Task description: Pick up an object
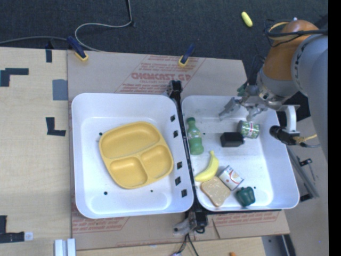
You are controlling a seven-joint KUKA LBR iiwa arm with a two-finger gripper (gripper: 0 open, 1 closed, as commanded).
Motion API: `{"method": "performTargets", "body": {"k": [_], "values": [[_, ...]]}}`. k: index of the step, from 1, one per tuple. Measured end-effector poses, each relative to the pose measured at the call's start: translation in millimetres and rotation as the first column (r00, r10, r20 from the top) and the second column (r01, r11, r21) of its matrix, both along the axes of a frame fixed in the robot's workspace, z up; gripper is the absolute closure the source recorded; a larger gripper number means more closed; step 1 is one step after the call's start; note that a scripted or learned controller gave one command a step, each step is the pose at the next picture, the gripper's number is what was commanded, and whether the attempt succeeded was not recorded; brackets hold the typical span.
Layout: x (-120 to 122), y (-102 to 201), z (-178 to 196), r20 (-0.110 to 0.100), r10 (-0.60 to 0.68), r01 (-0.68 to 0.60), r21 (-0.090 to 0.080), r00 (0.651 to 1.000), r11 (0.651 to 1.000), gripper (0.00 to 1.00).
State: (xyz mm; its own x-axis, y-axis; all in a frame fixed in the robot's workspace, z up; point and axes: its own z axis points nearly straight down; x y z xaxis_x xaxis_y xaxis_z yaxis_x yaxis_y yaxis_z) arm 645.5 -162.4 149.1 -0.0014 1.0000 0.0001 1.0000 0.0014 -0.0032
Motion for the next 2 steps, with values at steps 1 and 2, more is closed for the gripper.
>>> {"method": "performTargets", "body": {"k": [1,2], "values": [[-7.2,10.2,-33.1,0.024,0.001,-0.001,-0.007,1.0,1.0,0.0],[-12.7,-11.3,-38.5,0.035,0.002,-0.002,-0.013,0.999,1.0,0.0]]}}
